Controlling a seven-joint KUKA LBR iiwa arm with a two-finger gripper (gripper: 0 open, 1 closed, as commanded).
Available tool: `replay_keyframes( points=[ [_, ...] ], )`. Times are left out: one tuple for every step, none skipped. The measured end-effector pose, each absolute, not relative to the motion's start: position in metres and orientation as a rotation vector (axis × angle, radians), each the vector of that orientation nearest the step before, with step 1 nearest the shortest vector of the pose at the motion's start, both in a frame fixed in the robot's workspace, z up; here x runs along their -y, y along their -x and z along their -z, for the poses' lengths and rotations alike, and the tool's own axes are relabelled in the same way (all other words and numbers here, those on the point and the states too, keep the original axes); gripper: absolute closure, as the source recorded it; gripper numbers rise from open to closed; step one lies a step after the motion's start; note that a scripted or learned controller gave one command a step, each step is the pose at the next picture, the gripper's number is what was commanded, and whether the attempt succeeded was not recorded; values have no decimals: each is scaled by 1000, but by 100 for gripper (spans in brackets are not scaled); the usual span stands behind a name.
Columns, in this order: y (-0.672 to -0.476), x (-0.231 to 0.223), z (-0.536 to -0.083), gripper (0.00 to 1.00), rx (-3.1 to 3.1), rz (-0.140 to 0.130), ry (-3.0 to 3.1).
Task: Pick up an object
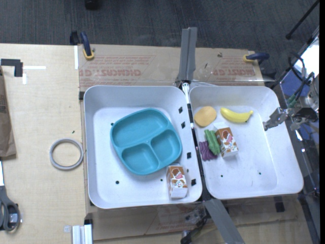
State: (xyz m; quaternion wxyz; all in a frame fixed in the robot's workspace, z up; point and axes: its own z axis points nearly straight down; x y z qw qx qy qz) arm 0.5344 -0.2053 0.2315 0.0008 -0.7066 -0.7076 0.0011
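Gripper (278,117) at right bin's (264,182) right wall — open or closed, impossible to tell. Best aimed left at banana (236,115), lying apart from its neighbours.

Even, diffuse light is coming from above, and it is making both white bins (96,151) very bright, almost washed out on their floors. Shadows are staying soft and short, lying close under the teal tray (146,141). The far floor (152,9) is looking dim. The whole picture is appearing slightly soft and grainy.
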Motion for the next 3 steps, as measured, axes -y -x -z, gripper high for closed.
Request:
replay_keyframes(
  points=[
    [-564,191,-116,0,1656,-5,2666],
    [-551,210,-120,0,1930,-3,2476],
    [-609,143,-168,0,2304,-1,2136]
  ],
)
